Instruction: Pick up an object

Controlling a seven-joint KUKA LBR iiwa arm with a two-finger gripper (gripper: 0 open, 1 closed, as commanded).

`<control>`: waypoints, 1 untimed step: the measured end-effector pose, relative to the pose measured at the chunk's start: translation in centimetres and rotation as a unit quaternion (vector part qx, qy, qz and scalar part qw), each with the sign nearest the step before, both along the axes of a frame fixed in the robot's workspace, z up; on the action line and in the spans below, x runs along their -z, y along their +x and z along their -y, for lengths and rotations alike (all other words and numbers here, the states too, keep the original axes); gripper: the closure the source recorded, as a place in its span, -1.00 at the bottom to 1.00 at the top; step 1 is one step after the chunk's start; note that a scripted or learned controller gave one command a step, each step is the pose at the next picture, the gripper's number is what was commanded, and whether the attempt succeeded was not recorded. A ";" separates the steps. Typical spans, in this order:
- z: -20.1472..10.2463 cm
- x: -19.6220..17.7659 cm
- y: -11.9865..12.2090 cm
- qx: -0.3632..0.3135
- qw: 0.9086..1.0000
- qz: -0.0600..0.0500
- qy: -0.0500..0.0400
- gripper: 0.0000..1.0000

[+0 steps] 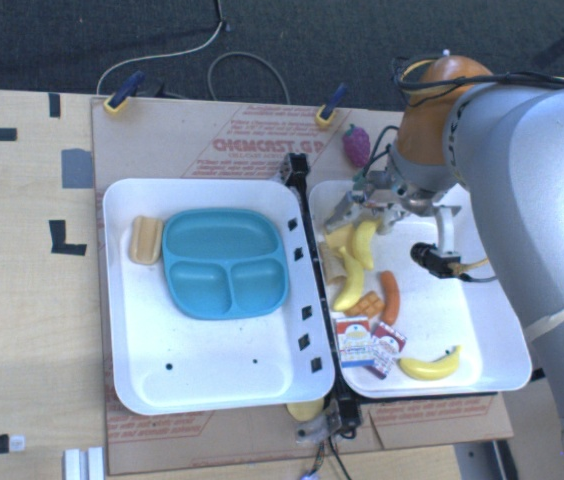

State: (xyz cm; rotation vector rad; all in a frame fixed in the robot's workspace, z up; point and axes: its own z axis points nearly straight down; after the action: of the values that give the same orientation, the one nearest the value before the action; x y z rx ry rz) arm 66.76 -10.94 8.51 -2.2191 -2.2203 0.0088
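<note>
A: Gripper point(354, 211), item one: lowered into the far part of the right bin point(497, 343), its grey tip just above the upper yellow banana point(358, 240). How far it is open cannot be told at this size, and nothing is seen clamped in it.

B: Stock, near to far?

A: Right bin, near edge: second banana point(430, 365); small printed carton point(368, 346) beside it. Mid: orange carrot point(390, 295), yellow piece point(349, 292). Far: the upper banana, under the gripper. Left bin point(127, 368): blue divided plate point(226, 263), tan block point(145, 239). On the counter point(22, 268) past the bins: a purple item point(356, 145).

B: Step in hand?

A: By judgement, the descent onto the upper banana; no lift yet. Next move calls for a sure close across its narrow width, clear of the divider wall, then a straight rise.
</note>
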 end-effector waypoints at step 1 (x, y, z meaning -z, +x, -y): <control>-0.2 -0.1 -1.7 0.000 1.000 0.004 0.000 -1.00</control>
State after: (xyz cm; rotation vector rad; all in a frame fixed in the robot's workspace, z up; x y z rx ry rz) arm 65.10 -10.70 8.61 -2.2231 -2.2248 -0.0003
